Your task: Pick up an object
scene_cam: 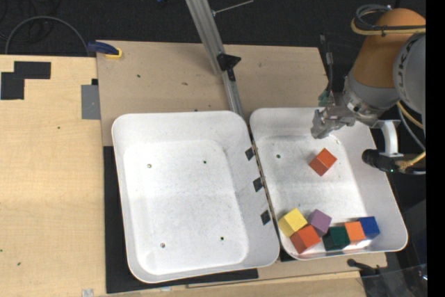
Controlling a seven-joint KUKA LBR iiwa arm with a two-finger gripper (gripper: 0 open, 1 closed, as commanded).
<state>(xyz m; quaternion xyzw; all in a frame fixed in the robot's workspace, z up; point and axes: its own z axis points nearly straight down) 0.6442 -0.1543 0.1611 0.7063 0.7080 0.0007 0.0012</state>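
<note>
A red-orange cube point(322, 162) lies alone near the middle of the right bin point(281, 129). Along that bin's front edge sits a cluster of blocks: yellow point(293, 220), purple point(320, 220), red point(304, 238), green point(336, 238), orange point(355, 230) and blue point(370, 226). My gripper point(325, 124) hangs over the back of the right bin, above and slightly behind the red-orange cube, apart from it. I see nothing between its fingers.
The left bin point(139, 132) lies beside the right one, joined by black clips point(258, 183). A slanted aluminium rail point(207, 24) rises behind the bins. The grey arm with its orange band point(381, 55) comes in from the right.
</note>
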